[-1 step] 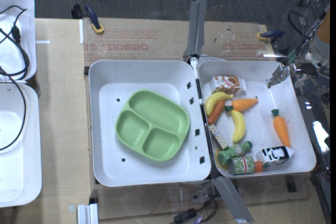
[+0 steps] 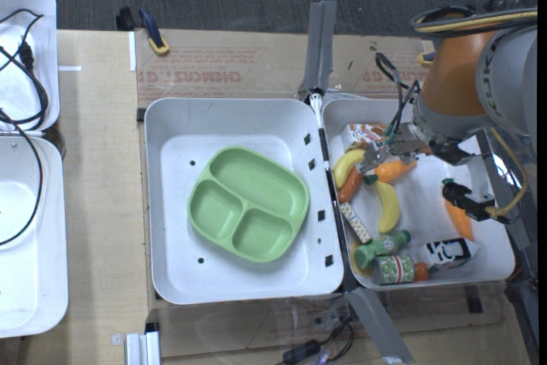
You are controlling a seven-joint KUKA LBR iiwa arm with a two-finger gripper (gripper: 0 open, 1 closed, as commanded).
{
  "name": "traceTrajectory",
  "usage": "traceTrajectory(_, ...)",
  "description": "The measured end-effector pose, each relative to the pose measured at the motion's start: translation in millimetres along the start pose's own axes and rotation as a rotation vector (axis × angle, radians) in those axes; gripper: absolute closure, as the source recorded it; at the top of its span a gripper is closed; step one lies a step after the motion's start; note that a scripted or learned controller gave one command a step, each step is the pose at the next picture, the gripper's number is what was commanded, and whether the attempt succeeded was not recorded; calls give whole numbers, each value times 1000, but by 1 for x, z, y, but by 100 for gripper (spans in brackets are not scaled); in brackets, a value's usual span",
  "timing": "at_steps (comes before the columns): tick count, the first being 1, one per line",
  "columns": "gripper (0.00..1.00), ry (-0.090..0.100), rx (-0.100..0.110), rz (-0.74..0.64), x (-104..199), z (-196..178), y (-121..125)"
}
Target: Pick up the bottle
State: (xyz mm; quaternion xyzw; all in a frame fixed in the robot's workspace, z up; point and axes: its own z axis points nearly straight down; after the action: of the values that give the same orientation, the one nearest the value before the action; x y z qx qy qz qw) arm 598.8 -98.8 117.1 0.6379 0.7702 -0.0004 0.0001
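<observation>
Bins sit side by side on the bench (image 2: 94, 184), and the left bin (image 2: 162, 209) holds a light green divided plate (image 2: 248, 203) lying flat near its middle, with three compartments facing up. A grey divider post (image 2: 320, 47) rises at the far edge of the bench where the two bins meet.

The right bin (image 2: 500, 256) is crowded. Along its left wall lies a narrow orange and white wrapped bar (image 2: 353, 218). Beside it are two yellow bananas, one (image 2: 346, 167) toward the far side and one (image 2: 389, 206) nearer the middle. A red and white packet (image 2: 366, 133) lies at the far left corner of that bin. The bottle (image 2: 381, 246), green, lies on its side near the front edge of the right bin, just above a green and orange can (image 2: 400, 269) that is also on its side. A black and white item (image 2: 449, 250) lies to the right of them.

The gripper (image 2: 373, 162) is low in the right bin over the far banana and an orange carrot-like piece (image 2: 395, 170), well apart from the bottle; whether it is apart or together I cannot tell. The arm (image 2: 479, 81) reaches in from the right.
</observation>
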Motion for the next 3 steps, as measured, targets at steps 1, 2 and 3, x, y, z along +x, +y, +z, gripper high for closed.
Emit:
traceTrajectory(1, 0, -2, -1, 85, -37, -107, 41)
traceTrajectory(2, 0, 1, 3, 149, -30, -1, -34)
traceTrajectory(3, 0, -3, -3, 122, -81, -96, 45)
